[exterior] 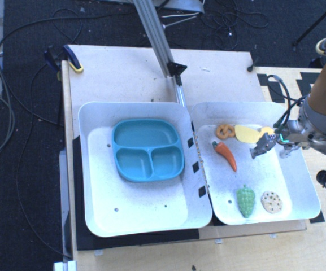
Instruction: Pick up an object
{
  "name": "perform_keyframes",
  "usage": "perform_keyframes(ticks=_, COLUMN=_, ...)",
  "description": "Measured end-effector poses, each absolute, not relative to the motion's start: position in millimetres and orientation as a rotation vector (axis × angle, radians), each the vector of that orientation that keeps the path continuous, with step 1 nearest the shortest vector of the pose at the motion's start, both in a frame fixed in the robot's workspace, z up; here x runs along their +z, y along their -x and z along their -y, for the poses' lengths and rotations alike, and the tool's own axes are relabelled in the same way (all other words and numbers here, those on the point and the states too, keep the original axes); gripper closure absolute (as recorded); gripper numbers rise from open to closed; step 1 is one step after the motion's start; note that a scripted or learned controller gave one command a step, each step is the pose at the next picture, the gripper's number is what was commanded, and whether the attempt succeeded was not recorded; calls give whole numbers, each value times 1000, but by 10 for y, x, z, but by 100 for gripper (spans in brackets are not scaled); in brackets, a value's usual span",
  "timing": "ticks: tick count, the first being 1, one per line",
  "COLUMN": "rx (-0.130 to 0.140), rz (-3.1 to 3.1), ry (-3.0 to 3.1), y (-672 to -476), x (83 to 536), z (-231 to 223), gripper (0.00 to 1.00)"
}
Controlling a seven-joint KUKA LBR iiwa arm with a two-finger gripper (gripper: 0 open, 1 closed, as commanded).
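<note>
A pale tabletop (129,72) over dark cabled floor (21,123) bears glossy white bins (95,208); the pincer's (262,146) grip is unreadable.

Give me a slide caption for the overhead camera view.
Arm's tool hovers by the yellow piece in the right bin, near pretzel and carrot; blue tray sits left.

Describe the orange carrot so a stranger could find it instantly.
Look in the right-hand white bin. Near its left wall, below the brown pretzel, lies the carrot: long, thin, orange-red, slanted, unlike the green piece and round cookie nearer the front.
</note>
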State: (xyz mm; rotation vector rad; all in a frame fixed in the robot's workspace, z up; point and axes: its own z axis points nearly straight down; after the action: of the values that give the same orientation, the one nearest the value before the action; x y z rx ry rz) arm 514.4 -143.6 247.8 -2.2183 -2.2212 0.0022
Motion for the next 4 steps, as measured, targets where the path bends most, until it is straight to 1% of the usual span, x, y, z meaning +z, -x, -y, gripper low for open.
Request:
perform_keyframes(ticks=1, rx=0, rz=2223, ry=2220, y=-5149, x=2485, z=1436, gripper=0)
perform_keyframes(ticks=2, rx=4, rz=2218, ry=2219, y=-5156, x=1986, z=1335, gripper=0)
perform_keyframes(ticks=3, rx=3, rz=2218, ry=2220, y=-5135, x=1545, z=1275, gripper=0)
perform_keyframes(ticks=4, rx=1, rz=2221, ry=2224, y=-5164, x=922, z=1266, gripper=0)
